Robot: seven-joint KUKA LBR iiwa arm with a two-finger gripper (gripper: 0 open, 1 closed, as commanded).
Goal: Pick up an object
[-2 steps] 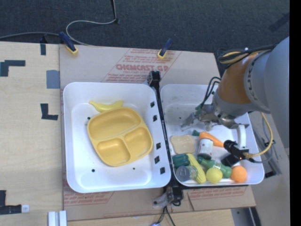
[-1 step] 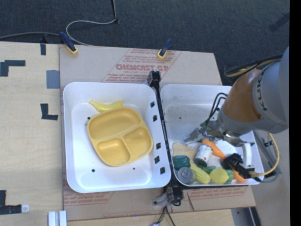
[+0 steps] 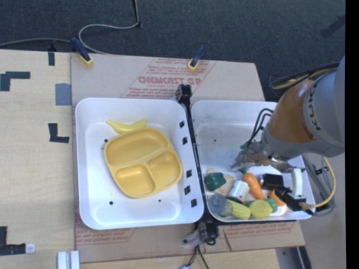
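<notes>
The arm's grey body and orange band (image 3: 289,119) cover the right part of the right bin (image 3: 224,122), and the gripper (image 3: 247,160) sits low at the end of it, dark and tangled with cables, so whether it is spread or closed cannot be told; nothing can be seen between its tips. Just below the gripper, along the right bin's near edge, lies a heap of toy food: an orange carrot (image 3: 253,185), a green piece (image 3: 214,180) to its left, a small silver can (image 3: 239,190), a corn cob (image 3: 238,209), a grey lump (image 3: 219,204) too small to name, and a yellow-green fruit (image 3: 261,208). The pieces touch and overlap, so their outlines blur. A white and black part of the arm's tool (image 3: 280,181) hides the heap's right end. Left of the right bin, the left bin (image 3: 90,167) holds a yellow divided plate (image 3: 143,162) with a banana (image 3: 126,126) touching its far rim.
</notes>
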